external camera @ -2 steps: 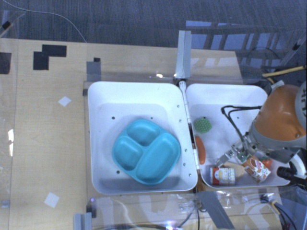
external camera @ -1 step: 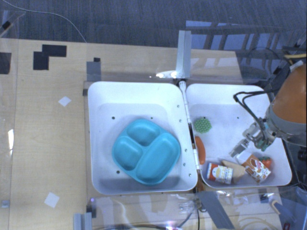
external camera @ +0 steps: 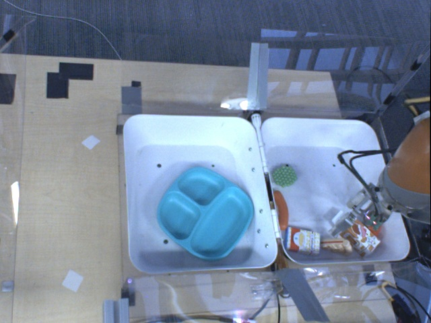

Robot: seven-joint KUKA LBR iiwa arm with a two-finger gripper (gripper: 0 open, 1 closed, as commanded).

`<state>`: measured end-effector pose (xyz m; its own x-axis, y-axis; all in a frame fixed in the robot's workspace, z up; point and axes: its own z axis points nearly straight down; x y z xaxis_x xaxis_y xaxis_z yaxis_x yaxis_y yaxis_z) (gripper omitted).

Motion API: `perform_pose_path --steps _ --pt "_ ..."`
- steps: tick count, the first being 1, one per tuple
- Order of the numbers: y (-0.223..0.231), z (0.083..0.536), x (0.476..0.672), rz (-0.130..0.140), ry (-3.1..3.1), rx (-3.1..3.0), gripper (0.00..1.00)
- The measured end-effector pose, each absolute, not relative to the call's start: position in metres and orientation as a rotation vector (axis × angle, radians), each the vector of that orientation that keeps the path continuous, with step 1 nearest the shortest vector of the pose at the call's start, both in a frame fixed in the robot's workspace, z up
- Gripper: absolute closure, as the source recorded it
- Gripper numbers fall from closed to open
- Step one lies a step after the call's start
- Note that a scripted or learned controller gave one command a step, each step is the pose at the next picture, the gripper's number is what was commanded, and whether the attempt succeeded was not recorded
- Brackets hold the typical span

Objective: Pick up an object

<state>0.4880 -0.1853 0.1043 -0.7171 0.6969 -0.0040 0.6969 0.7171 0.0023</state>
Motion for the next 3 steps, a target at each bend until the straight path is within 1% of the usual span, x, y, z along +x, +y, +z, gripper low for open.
perform_pose_path --steps 1,2,3 --pt "-0.1849 0.1158 0.4905 0.005 2.899 1.181 1.0" --pt "-0.1811 0.1213 0.4884 0.003 2.816 1.38 1.0" --pt "-0.1812 0.1214 0.4884 0.002 2.815 1.381 0.0"
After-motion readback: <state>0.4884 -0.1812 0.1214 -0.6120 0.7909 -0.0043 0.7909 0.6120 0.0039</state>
